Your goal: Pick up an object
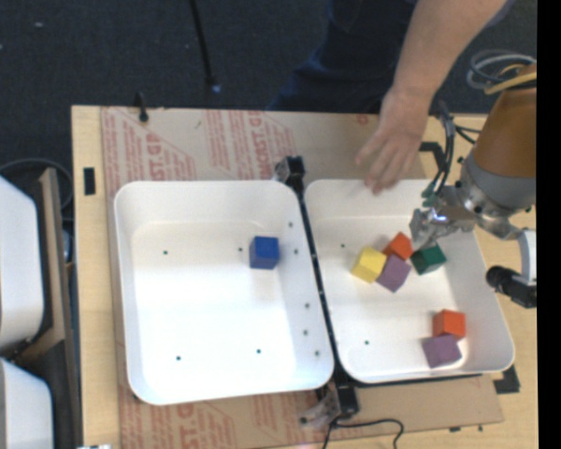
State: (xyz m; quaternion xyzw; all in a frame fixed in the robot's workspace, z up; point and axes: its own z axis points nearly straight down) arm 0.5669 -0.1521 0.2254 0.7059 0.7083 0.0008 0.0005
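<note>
The green block (428, 259) is seen as a small dark green cube, tilted, in the right bin (393, 358), just right of an orange block (399, 245) and touching or nearly touching it. Left of the green block, a purple block (394, 274) and a yellow block (368, 265) are pressed together. Nearer the camera than the green block, a second orange block (450, 323) sits against a second purple block (441, 350). The claw (428, 221) is placed just above the green block; whether its parts are apart or together cannot be told. A person's hand (393, 152) is held over the far edge of the right bin. Far left of the green block, a blue block (265, 252) lies in the left bin (168, 363). Both bins rest on the table (215, 143).
</note>
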